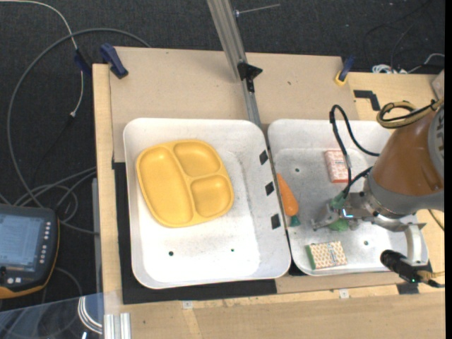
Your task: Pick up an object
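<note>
So in the camera view you've got the arm (pixel 409 168) coming in from the right, orange band showing above the wrist, and it's bent down into the right bin (pixel 304 136). The hand (pixel 337 216) sits low over the middle of that bin's floor, pointing toward the left, with some teal-green bits showing around its tip. Honestly you can't tell from here what the fingers are doing, it's too small and cluttered down there, and nothing is visibly pinched between them.

Stuff in the right bin: an orange carrot (pixel 287 195) lies along the left wall, just left of the hand and close to it, with a small green end toward the bottom. A pink-and-white packet (pixel 336 165) rests up toward the back of the bin, partly beside the arm's cable (pixel 346 136). A patterned flat packet (pixel 326 254) lies near the front edge, below the hand and apart from it.

Left bin (pixel 205 260) holds a yellow divided plate (pixel 185 182), three compartments, sitting in the upper left part of that bin, well apart from the hand.

Both bins sit side by side on the desk (pixel 183 83), touching along the middle. A metal pole (pixel 229 27) slants up from the seam between them. A tablet-looking pendant (pixel 25 249) sits on the floor off to the left.
</note>
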You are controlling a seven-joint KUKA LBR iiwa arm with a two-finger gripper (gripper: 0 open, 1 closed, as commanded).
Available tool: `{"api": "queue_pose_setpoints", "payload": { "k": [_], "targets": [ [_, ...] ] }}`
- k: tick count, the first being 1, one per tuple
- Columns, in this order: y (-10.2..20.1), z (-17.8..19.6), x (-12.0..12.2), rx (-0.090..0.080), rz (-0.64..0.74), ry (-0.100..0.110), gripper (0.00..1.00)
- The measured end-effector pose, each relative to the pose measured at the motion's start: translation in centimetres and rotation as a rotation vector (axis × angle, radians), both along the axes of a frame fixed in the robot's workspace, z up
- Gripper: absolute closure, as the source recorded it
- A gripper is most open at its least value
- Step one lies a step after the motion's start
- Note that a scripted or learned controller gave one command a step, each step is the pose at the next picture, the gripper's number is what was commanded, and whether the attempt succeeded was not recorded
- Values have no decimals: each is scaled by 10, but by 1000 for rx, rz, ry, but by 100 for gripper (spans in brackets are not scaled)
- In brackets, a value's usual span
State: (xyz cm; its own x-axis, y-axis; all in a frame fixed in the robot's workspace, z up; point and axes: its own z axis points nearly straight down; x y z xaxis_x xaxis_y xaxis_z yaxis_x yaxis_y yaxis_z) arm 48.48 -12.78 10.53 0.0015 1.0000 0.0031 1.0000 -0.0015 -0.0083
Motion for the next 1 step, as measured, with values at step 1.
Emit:
{"api": "queue_pose_setpoints", "payload": {
  "k": [1],
  "targets": [
    [0, 14, 3, -2, 1, -9, 100]
  ]
}}
